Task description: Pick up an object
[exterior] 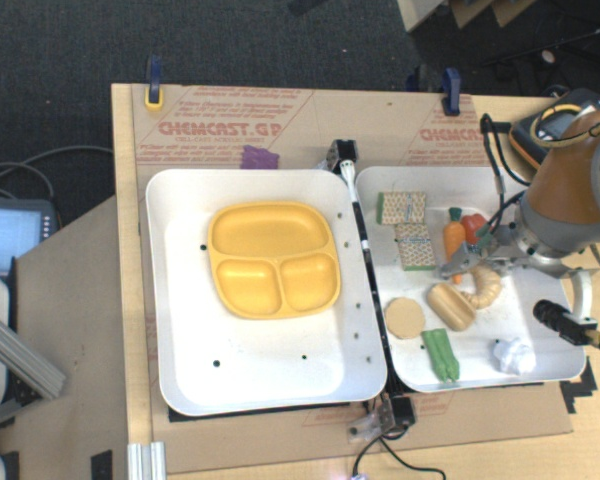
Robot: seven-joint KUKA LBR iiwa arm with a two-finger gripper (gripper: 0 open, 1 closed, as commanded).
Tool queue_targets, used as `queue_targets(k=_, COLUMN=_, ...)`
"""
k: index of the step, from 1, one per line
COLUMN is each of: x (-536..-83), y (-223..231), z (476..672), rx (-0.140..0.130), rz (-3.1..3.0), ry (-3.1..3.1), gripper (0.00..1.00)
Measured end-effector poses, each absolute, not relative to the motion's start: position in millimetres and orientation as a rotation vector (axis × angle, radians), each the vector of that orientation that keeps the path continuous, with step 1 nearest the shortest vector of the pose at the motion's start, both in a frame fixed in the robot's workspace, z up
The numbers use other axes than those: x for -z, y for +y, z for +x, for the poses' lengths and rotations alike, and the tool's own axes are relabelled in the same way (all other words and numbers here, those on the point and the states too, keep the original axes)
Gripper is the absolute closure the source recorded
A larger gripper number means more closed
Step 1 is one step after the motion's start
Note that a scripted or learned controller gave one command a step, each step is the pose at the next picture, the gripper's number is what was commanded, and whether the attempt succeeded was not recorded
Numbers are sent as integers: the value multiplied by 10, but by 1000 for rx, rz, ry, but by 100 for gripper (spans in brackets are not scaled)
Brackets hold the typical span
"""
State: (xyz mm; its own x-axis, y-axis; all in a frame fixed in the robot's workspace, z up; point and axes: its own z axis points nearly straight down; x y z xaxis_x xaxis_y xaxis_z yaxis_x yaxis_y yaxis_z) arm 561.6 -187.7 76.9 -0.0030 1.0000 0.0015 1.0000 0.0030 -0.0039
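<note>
In the right bin [540, 368], the gripper [468, 260] hangs low among the toy food, just beside a smooth orange carrot [454, 238] and above a tan bread roll [450, 306]; how far its fingers are spread I cannot tell. The left bin [180, 298] bears a glossy yellow divided plate [274, 258].

The arm [565, 193] is a thick, rounded grey body with a broad orange band around it above the wrist, over the right-hand bin [550, 368]. Near the bin's far right corner a joint ring shows a yellow rim around a pale face. Black cables loop along the arm's side toward the wrist. Below the band sit a pale grey collar and small dark metal parts.
</note>
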Motion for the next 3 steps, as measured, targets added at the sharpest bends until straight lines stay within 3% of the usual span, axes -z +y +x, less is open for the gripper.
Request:
queue_targets(k=1, x=-842, y=-970, z=5173, rx=-1, rz=-2209, ry=-2222, gripper=0)
queue_targets(k=2, x=-849, y=-929, z=5773, rx=4, rz=-2220, ry=-2229, gripper=0)
queue_targets(k=3, x=-958, y=-939, z=5752, rx=3, rz=-2223, ry=-2225, gripper=100)
